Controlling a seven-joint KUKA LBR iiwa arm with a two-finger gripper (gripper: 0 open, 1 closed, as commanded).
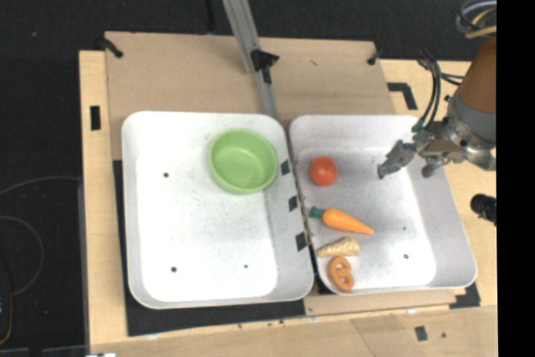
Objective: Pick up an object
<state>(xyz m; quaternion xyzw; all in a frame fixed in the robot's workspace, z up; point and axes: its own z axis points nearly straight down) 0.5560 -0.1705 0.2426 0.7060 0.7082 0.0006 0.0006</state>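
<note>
The fingers (393, 165) stand apart with nothing between them, so the gripper (410, 160) hovers at three o'clock over the right bin (435, 259): an approach, by my judgement. The tomato (324, 171) lies toward nine o'clock of it, the carrot (345, 221) near seven; next comes a descent squarely over one.

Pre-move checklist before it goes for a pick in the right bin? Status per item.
1. Targets in view: ok. Tomato, carrot, a pale piece and a pretzel lie in the right bin.
2. Gripper free of load: ok, nothing between its fingers.
3. Fingers open: ok, they look spread.
4. Gripper over a target: not ok, it hangs right of the tomato, over bare floor.
5. Isolated target: ok for the tomato; the pale piece and pretzel sit close together by the bin corner.
6. Bowl out of the path: ok, it is in the left bin.
</note>
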